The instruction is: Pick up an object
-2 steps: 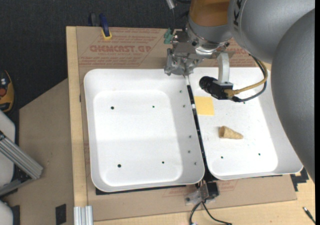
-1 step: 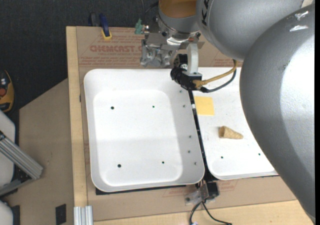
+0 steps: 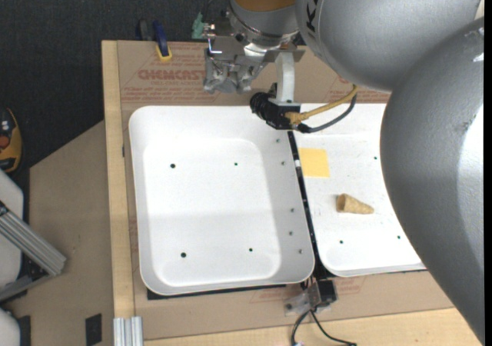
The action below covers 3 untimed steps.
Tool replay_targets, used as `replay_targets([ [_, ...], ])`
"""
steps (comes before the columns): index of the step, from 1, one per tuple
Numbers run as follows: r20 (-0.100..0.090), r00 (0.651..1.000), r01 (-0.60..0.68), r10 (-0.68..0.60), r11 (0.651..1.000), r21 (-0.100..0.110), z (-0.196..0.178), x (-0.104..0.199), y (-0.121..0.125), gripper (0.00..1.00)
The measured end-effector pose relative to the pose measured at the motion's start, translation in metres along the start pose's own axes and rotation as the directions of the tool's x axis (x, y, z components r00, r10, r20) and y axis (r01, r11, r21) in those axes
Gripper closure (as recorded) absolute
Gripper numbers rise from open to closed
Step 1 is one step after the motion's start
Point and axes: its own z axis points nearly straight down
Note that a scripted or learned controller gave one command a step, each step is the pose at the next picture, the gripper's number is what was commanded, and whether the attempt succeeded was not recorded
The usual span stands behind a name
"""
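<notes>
End effector (image 3: 228, 79) position: above the far edge of the left bin (image 3: 146, 183), over the cardboard-coloured desk (image 3: 123, 75) surface just beyond that bin's rim. Nothing is visible between the fingers — whether they are spread or closed cannot be told from this angle, since the metal fittings blur together.

Candidate objects lie in the right bin (image 3: 361, 260):

- Tan cone-shaped piece (image 3: 354, 204) — lying on its side on the bin floor, long axis roughly left-to-right in the picture, narrow tip toward the left, slightly raised toward the far side.
- Yellow flat square (image 3: 314, 162) — lying flat near the divider between the two bins, just beyond and to the left of the cone; the two are near each other but apart.

Governing relation: both objects lie to the picture's right of the end effector and nearer the camera. The square is the closer of the two; the cone lies further along the same diagonal. The end effector is over the other bin's side, so a pick calls for a lateral move across the divider before any descent.

Judgement: the cone offers more height for a two-finger grasp, best taken across its short axis; the flat square will probably be hard to pinch.

A black cable fitting (image 3: 270, 110) with a yellow lead hangs beside the wrist, over the divider's far end.
</notes>
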Motion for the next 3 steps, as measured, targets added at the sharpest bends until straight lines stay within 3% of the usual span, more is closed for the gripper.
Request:
replay_targets([
  [1, 0.000, 1.000, 0.001, -0.001, 1.000, 0.002, -0.029, 0.041, -0.027, 1.00],
  [3, 0.003, 1.000, -0.003, 0.003, 1.000, 0.010, -0.053, 0.038, -0.079, 1.00],
])
